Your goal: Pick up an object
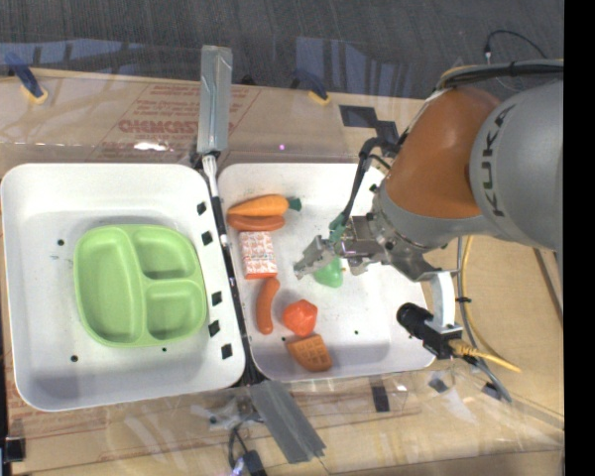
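**Light and picture quality, overhead view**

Lighting: bright, even, from above my arm. Shadows: soft grey pooling along the inner walls of the two shallow white plastic bins [40, 385]. Glare: pale sheen on the clear plastic sheet [129, 117] behind them. Focus: mildly soft throughout; small detail grainy. Edges: no marked bending.

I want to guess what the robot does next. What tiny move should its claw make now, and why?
Probably a short drop straight down. The claw hangs over the right bin, right by the small green toy, the closest thing. The carrot, sausage and red piece lie farther left, so reaching for them would take longer.
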Robot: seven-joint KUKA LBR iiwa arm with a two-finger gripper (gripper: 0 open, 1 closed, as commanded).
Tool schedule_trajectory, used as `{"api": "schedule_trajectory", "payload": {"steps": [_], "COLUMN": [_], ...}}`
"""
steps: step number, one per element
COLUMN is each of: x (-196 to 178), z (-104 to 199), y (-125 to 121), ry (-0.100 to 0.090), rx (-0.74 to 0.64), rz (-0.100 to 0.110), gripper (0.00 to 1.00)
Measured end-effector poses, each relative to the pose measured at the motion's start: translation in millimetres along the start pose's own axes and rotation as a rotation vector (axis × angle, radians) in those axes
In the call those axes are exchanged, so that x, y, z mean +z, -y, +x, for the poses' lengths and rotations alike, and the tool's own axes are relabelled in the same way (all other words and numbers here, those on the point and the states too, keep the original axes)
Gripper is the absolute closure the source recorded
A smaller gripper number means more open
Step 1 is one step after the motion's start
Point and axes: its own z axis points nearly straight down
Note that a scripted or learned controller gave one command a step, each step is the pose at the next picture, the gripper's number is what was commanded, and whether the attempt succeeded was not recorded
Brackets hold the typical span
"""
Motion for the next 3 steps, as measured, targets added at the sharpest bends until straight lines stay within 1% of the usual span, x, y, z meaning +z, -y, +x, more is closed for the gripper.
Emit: {"api": "schedule_trajectory", "payload": {"steps": [1,2,3], "x": [-20,133,124], "z": [-9,-16,-16], "y": [28,27,27], "ry": [0.001,-0.001,0.000], "rx": [0.274,-0.016,-0.021], "rz": [-0.004,-0.003,-0.002], "gripper": [0.00,0.00,1.00]}}
